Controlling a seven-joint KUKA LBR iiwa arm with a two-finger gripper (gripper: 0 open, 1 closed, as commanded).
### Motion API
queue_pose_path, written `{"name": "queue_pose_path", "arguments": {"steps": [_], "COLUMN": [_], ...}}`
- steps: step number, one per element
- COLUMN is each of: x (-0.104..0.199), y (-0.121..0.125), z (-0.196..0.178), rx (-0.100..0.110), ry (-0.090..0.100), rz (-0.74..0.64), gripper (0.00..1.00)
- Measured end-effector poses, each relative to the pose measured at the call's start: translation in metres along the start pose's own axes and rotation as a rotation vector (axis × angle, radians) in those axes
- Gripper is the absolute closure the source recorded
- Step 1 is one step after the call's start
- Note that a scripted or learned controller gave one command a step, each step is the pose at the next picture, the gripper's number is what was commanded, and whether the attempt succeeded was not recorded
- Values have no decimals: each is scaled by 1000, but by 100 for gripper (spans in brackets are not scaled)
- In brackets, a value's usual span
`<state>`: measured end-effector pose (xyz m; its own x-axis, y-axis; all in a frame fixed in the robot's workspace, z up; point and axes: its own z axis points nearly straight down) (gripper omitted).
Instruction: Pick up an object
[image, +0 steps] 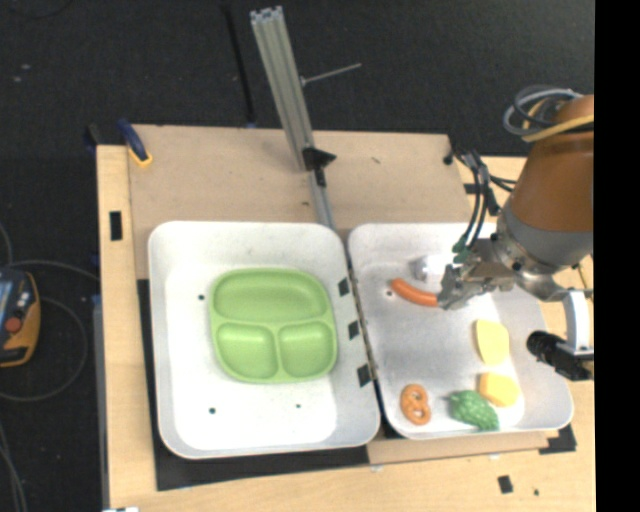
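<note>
The left bin (180, 400) held a green tray (272, 325) with three compartments, lying about mid-bin. In the right bin (400, 250), an orange carrot (412, 292) lay toward the upper left, its right end at the gripper (455, 291); a pretzel (416, 403) and a green piece (474, 410) sat along the near edge, with two yellow pieces (491, 342) (499, 389) further right. The gripper hung low by the carrot's right end, but its grip could not be made out.
</note>
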<state>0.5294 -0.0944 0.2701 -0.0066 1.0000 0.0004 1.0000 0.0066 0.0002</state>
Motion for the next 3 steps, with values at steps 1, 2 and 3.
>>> {"name": "queue_pose_path", "arguments": {"steps": [1, 2, 3], "x": [45, 99, 146], "y": [16, 38, 59], "z": [-4, -5, 11], "rx": [-2, -2, -1], "ry": [0, 0, -1], "rz": [-1, -1, 0], "gripper": [100, 100, 100]}}
